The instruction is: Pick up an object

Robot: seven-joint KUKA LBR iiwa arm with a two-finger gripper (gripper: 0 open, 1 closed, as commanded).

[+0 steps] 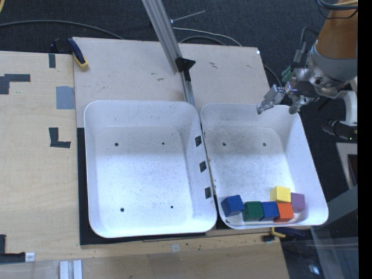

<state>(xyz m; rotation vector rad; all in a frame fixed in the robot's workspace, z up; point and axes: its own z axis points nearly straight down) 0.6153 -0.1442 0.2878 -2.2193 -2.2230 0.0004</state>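
- Arm (337, 36) enters from the right of the camera view, orange band above the wrist, grey section below it.
- Hand (278, 102) sits over the far right corner of the right bin (308, 156), at about rim level; whether it touches the rim cannot be told.
- Hand state: two metal fingers (266, 104) appear spread apart, nothing visible between them. Small in the view, so the gap reads only roughly.
- Task objects: cluster of small blocks in the near right corner of the right bin, well apart from the hand.
- Blue cube (233, 204) at the left end of the cluster, a little apart from the rest.
- Green cube (253, 211) next, touching a second blue cube (269, 210) on its right.
- Orange cube (284, 211) just beside that, toward the bin wall.
- Yellow cube (282, 193) just behind the orange one; it may rest partly on it, cannot tell.
- Purple block (297, 201) at the right end, against the bin's sloped wall.
- Left bin (93, 156) sits side by side with the right bin, rims touching along the middle; its floor is speckled with dark marks.
- Tabletop (35, 156) is light wood with grey tape patches at the left.
- Metal rail (160, 22) runs at a slant from the top edge down to the seam between the bins, with a black clamp (184, 64) on it.
- Yellow-and-blue tool (78, 53) lies on the board behind the left bin.
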